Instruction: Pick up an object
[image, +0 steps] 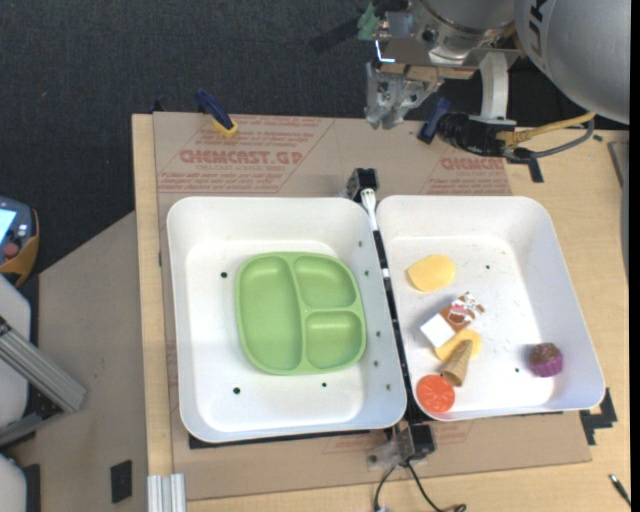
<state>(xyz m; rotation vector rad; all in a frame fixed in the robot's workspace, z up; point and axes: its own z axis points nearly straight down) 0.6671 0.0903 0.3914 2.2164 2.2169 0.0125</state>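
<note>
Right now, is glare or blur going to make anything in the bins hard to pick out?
Camera view: lighting is even, with mild glare washing out the white bin floors around the green divided plate; the yellow piece, orange disc and purple item read clearly; the small cluster at mid-bin is too fine to identify; the end effector at the top edge is slightly soft.

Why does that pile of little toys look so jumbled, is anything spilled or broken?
Nothing looks broken or spilled. The toy food lies loose in the right bin; the cone, white block and a small red-and-white piece touch in a cluster. The green tray sits slightly askew in the left bin.
</note>
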